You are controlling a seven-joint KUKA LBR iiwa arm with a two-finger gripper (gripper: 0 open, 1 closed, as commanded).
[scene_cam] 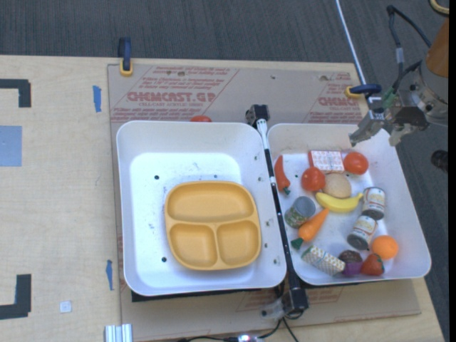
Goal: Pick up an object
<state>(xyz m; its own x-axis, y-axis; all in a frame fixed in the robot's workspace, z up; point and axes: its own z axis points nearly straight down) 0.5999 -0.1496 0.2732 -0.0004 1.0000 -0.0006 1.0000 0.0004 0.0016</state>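
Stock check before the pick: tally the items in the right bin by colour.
Red: 4, two tomatoes, chilli, strawberry
Orange: 2, carrot, orange
Yellow: 1, banana
Other colours: 7, including two jars and a box
Total: 14

Brightness: the scene is evenly and brightly lit from above.
Shadows: soft, short shadows are cast inside the left bin, beside the yellow tray.
Glare: the white bin walls are rendered near blown-out; mild sheen is seen on the banana.
Focus: the middle is fairly sharp; small labels are left unreadable.
Edges: the end effector is slightly blurred.
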